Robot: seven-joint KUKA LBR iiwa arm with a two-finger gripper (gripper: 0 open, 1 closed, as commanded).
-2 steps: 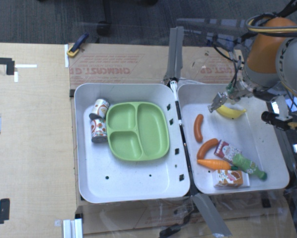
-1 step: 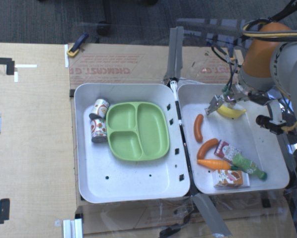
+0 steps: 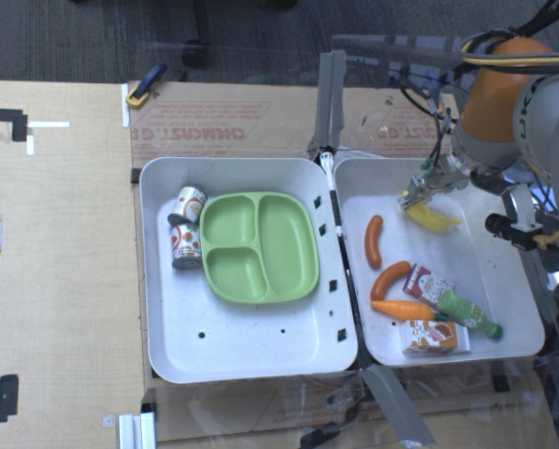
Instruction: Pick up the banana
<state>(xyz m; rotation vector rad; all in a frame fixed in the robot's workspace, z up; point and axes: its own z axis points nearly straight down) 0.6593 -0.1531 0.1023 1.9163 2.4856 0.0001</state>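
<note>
The banana (image 3: pixel 433 217) is sitting in the right bin (image 3: pixel 504 288), up near the back, and the gripper (image 3: pixel 418 195) is parked right over its left end. Whether the fingers are spread or clamped can't be made out from this angle, too small and cluttered with cables, so no grip is claimed here.

Handling-wise it's probably a toy or a real one, light either way, curved and smooth-skinned, so it can be expected to roll or slip out if it's pinched near a tapered tip. A hold across the thick middle, squeezing the narrow width, would be the safer bet. Right now the gripper looks lined up more with the end than the middle.

Not much is crowding it. A sausage (image 3: pixel 373 240) lies just to the left, well apart, and a second sausage (image 3: pixel 390 279), a carrot (image 3: pixel 403 311), a green bottle (image 3: pixel 466 312) and a carton (image 3: pixel 433 337) are clustered toward the front of the same bin. The bin's back wall is fairly near, which might limit the approach a bit.

The left bin (image 3: pixel 167 325) has a green plate (image 3: pixel 261 247) and two cans (image 3: pixel 187 227), nothing that matters here.
</note>
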